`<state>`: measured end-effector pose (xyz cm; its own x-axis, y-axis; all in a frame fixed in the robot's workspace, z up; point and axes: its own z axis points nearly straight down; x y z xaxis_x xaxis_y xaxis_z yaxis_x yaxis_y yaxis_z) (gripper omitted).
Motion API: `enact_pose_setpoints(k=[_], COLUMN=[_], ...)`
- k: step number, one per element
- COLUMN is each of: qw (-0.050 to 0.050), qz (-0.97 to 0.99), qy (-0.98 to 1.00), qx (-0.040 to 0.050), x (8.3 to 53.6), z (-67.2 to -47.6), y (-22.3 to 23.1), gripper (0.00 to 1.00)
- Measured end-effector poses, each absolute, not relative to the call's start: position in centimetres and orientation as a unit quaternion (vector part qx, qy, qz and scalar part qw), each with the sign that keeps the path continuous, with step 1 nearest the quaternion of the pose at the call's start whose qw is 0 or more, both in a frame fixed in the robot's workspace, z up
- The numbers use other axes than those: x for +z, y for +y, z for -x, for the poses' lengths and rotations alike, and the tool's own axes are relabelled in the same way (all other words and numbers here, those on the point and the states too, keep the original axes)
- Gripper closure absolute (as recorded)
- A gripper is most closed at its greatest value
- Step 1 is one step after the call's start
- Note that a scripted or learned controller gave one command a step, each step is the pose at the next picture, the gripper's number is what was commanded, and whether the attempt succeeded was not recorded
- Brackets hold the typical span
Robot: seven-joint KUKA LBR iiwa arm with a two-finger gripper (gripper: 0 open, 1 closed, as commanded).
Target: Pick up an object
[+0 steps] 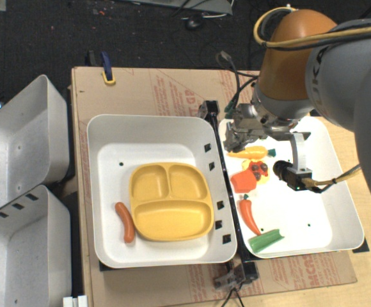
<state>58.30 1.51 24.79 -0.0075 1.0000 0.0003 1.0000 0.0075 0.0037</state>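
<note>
Hovering low over the far end of the right bin (339,235), the gripper (248,133) sits just above a small cluster of toy food, which suggests the arm is lining up a pick there. Whether it is released or clenched I cannot tell, since the wrist hides its tips from this angle. Nearest below it lies the yellow pepper (249,151), then a red-and-black berry piece (258,169) touching an orange pepper (243,182). Closer to the near rim lie a red chili (249,215) and a green pod (265,239), well apart from the gripper. The left bin (102,171) carries a yellow divided plate (171,201) with a sausage (125,221) just beside it. Nothing looks lifted yet; every item rests on the bin floor.
</note>
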Motion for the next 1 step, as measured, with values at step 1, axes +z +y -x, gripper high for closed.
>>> enact_pose_setpoints(k=[1], qw=[0.001], qz=[-0.704], qy=[0.710], qx=[0.0016], x=[25.09], z=[-60.45], y=[6.14], gripper=[1.00])
